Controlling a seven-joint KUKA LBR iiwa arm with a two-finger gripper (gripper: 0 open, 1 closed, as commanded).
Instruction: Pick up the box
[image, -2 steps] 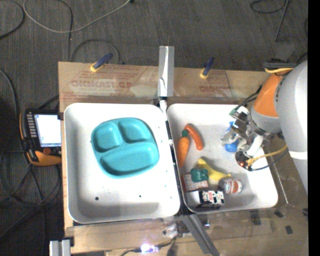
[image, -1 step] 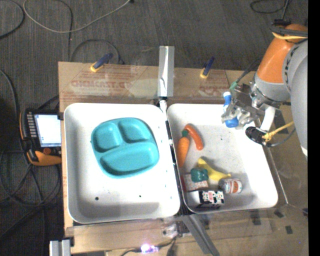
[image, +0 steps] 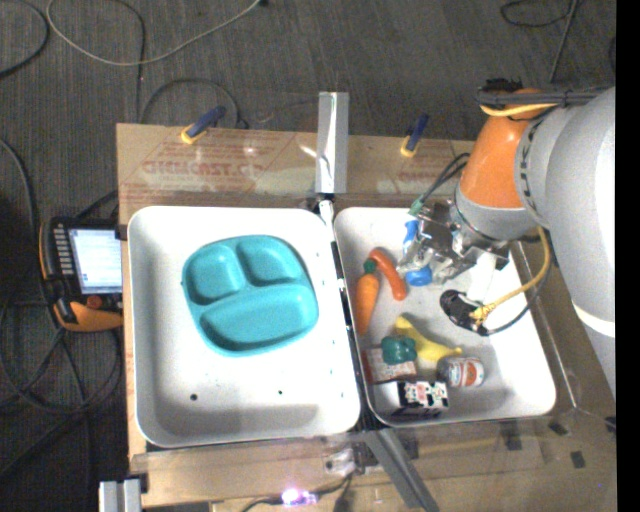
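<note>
Cardboard-looking, light and stiff, the small box (image: 423, 394) wants pinching across its narrow sides; the claw's (image: 428, 258) state I can't tell.

- We find the box (image: 424, 394) in the right bin (image: 540, 385), close to that bin's front edge and nearer its front-left corner.
- It is small and dark, its upper face printed in white with red marks.
- It lies flat, long side roughly parallel to the front edge.
- Print too small for us to read.
</note>
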